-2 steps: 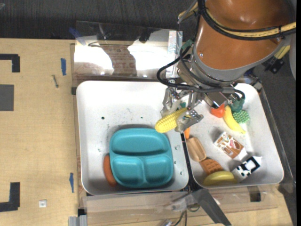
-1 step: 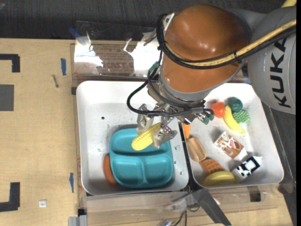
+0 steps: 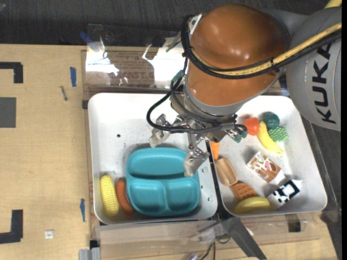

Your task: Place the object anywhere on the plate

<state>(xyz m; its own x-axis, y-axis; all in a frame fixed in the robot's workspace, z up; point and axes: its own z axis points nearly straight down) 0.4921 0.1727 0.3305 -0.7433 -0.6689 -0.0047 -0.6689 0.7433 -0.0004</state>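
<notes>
1. We see an evenly bright scene, lit from overhead, with colours reading clearly.
2. We find the strongest glare on the clear plastic sheet (image 3: pixel 127 64) just behind the left bin (image 3: pixel 103 118), where white patches wash out its surface.
3. We note two soft highlights on the orange band (image 3: pixel 236 42) of the arm, above that bin's far right corner.
4. We see only faint, soft shadows on the bin's floor beneath the arm.
5. We find the teal plate (image 3: pixel 162 180) in the bin sharp, its surface matte with a mild sheen.
6. We see the claw (image 3: pixel 192 156) and the cables around it slightly soft and cluttered, hard to resolve.
7. We note the dark floor behind the bin falls dim and grainy.
</notes>
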